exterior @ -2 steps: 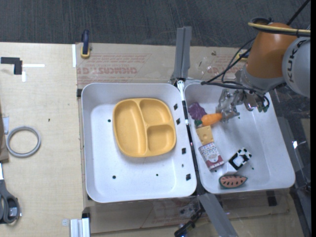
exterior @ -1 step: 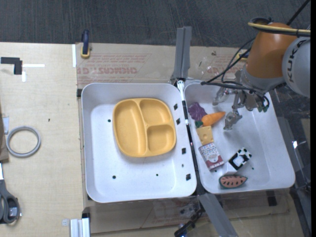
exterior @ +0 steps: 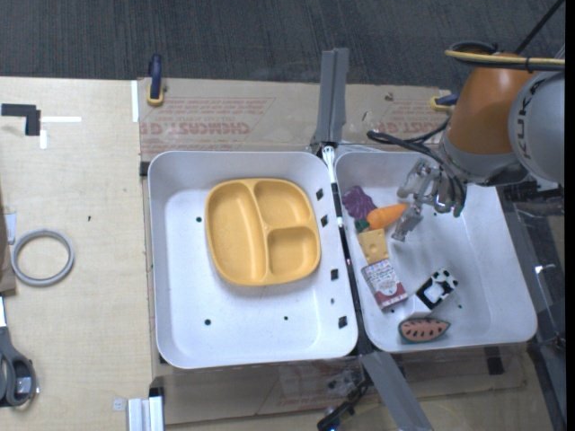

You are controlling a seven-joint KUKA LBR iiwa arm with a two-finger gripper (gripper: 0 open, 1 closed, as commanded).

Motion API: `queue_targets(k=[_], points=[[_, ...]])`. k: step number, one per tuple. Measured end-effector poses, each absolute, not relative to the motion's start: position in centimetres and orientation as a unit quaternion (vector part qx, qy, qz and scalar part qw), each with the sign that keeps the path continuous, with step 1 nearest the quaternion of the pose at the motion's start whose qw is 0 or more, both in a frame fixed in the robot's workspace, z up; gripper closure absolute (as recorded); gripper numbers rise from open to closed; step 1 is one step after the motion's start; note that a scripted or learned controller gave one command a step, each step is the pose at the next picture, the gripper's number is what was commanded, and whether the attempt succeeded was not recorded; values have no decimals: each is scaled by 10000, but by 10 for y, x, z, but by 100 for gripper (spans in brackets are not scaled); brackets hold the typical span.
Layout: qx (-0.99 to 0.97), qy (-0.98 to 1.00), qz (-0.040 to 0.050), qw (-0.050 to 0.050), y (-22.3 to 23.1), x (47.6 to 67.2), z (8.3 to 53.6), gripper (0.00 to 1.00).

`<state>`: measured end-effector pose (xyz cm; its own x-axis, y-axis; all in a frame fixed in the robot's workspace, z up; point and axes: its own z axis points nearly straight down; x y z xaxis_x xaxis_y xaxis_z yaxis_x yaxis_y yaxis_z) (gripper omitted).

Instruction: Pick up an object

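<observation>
The carrot (exterior: 387, 215) lies crosswise, tip rightward beside the tool (exterior: 409, 224), whose spread is unclear.

Counted on the bench (exterior: 72, 169): 2 white bins, the left bin (exterior: 171, 312) and the right bin (exterior: 503, 303), side by side. In the left bin, 1 yellow divided plate (exterior: 262, 232) with 3 compartments. In the right bin, 6 small things: 1 purple piece (exterior: 358, 203), 1 orange carrot-like piece (exterior: 386, 215), 1 yellow block (exterior: 372, 241), 1 red-and-white packet (exterior: 384, 285), 1 black-and-white toy (exterior: 437, 289), and 1 watermelon slice (exterior: 423, 329), seemingly. On the bench's left edge, 1 grey tape ring (exterior: 40, 257) and 1 pair of scissors (exterior: 16, 375). At the bench's far edge, 1 blue-handled clamp (exterior: 155, 79).
</observation>
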<state>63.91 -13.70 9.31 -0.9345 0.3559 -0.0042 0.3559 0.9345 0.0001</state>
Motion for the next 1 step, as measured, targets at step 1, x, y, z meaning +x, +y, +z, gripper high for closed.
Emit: queue_targets(k=[1], points=[[1794,9838,-10,43,-136,641,104,100]])
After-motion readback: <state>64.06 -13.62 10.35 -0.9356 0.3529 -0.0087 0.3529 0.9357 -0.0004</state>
